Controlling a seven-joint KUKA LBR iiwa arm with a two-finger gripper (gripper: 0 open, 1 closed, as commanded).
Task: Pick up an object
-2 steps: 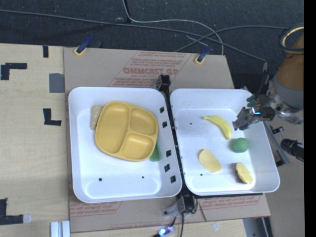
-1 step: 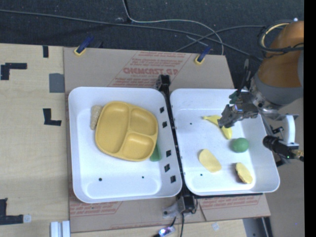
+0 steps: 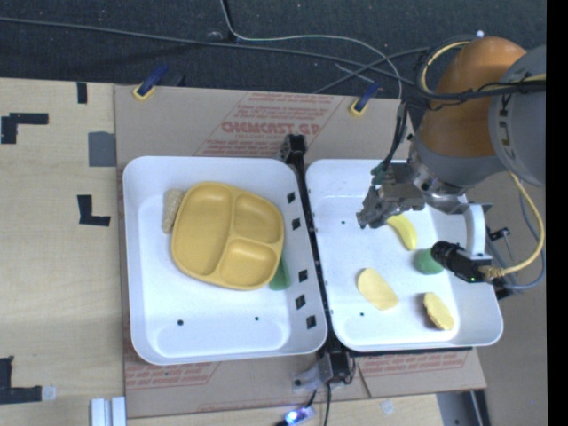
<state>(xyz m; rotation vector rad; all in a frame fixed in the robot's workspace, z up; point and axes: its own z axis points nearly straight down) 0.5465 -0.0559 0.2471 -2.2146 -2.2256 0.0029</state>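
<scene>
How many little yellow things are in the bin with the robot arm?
3: a banana-shaped piece beside the gripper, a rounded piece mid-bin, another near the front right corner. The arm could hide more.

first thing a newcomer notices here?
Probably the big yellow divided plate lying in the left bin. Next, the arm's orange band at upper right, with the gripper low over the right bin beside a small yellow piece.
</scene>
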